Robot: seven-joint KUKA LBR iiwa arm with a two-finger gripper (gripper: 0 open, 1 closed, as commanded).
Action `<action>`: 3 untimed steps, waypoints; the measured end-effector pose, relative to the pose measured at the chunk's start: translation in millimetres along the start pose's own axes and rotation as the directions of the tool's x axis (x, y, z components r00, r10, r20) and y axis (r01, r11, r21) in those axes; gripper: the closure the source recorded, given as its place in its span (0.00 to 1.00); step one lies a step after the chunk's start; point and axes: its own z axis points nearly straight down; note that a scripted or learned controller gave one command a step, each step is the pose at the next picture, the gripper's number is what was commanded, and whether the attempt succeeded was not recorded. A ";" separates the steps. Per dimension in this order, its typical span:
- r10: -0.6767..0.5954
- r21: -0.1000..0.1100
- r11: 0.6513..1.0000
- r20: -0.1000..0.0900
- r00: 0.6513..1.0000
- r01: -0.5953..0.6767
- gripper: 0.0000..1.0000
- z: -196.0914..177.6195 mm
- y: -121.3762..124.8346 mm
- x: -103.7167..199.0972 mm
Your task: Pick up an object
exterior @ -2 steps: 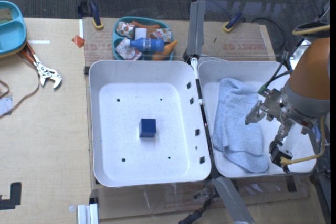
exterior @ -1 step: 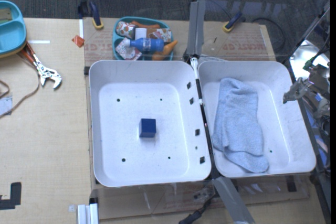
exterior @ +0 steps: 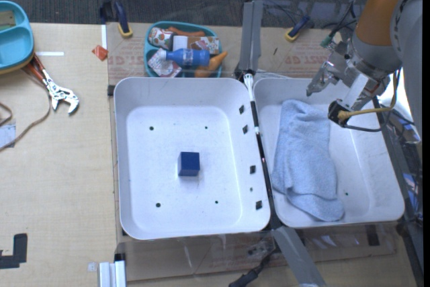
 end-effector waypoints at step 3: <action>-0.171 0.000 0.985 -0.002 0.985 0.171 0.00 19.8 -44.0 -164.4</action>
